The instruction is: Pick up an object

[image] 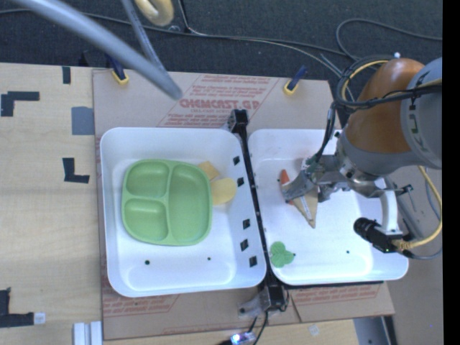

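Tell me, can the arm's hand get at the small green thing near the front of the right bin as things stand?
Probably yes. The small green thing lies alone on bare bin floor by the divider, with nothing on it. The hand is in the same right bin, close by.

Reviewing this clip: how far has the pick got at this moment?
Done: the arm has reached into the right bin, and its gripper is down at the bin floor beside a small orange piece. In hand: nothing visibly held; the grasp cannot be judged. Left: gripping and lifting. The green piece lies untouched, as do the green tray and yellow pieces in the left bin.
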Robot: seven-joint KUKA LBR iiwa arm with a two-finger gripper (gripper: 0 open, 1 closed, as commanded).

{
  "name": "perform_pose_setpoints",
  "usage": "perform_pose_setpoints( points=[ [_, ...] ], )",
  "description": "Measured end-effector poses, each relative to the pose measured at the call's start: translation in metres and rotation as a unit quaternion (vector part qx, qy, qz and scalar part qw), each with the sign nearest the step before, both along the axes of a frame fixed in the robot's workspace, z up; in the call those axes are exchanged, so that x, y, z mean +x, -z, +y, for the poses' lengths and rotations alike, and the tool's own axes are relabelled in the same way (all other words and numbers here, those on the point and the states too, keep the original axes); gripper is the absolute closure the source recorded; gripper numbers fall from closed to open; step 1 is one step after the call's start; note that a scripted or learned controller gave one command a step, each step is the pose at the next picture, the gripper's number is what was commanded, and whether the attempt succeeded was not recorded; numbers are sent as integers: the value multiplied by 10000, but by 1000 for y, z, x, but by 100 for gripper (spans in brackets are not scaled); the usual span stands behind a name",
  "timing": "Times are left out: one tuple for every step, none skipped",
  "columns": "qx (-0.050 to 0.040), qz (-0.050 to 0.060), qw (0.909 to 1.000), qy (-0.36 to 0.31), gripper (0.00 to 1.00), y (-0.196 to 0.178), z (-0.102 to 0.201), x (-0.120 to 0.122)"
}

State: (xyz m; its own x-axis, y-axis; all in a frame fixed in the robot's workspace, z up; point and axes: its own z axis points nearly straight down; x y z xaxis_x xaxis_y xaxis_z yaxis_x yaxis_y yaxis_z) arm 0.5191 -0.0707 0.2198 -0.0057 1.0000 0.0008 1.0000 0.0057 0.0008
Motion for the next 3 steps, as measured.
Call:
perform_pose_setpoints(
  points=[
    [-3,9,10000,6,100,9,40,33],
    [1,9,10000,-4,100,9,89,51],
    [0,-4,10000,0,100,-5,130,84]
  ],
)
